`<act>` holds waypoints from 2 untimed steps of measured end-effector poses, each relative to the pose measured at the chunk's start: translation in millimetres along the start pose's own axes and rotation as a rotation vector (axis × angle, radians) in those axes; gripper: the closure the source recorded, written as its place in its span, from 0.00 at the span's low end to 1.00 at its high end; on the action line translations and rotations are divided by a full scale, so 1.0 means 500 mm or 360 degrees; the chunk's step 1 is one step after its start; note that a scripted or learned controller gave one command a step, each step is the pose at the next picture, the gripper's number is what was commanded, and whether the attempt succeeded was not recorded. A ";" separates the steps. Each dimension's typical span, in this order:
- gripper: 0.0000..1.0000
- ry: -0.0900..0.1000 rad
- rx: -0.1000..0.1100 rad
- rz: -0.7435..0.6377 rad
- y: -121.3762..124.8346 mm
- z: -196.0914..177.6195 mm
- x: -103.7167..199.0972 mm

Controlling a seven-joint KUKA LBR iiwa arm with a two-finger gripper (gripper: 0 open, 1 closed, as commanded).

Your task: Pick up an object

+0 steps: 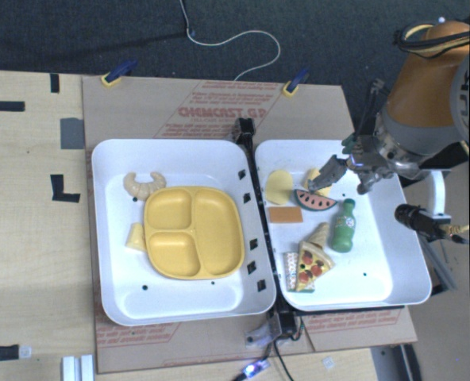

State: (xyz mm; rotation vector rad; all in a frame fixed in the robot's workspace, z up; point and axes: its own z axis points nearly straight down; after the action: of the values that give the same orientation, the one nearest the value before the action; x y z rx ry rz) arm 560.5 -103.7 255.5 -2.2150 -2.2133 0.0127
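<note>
The right bin [378, 288] holds several toy foods: a watermelon slice [314, 202], a green bottle [344, 227], a pizza slice [309, 265], an orange cracker [285, 214], a pale yellow chip [279, 185] and an ice-cream cone [318, 233]. My gripper [348, 178] hangs above the bin's upper right part, open, with one finger [324, 175] just above the watermelon and the other [371, 179] to its right. Nothing is between the fingers.
The left bin [112, 213] holds a yellow divided plate [194, 232], a tan croissant-shaped toy [144, 184] and a pale yellow wedge [135, 236]. Black clips [244, 128] join the bins at the middle. A white cable [235, 42] loops beyond the bench.
</note>
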 end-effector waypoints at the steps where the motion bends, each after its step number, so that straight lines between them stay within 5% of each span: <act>1: 0.00 -0.0002 -0.0018 -0.0004 0.004 -0.012 0.000; 2: 0.00 -0.0002 -0.0012 -0.0004 0.013 0.113 0.010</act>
State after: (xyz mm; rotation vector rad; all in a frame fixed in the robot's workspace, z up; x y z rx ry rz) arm 566.1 -98.7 198.7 -2.2165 -2.2205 0.0063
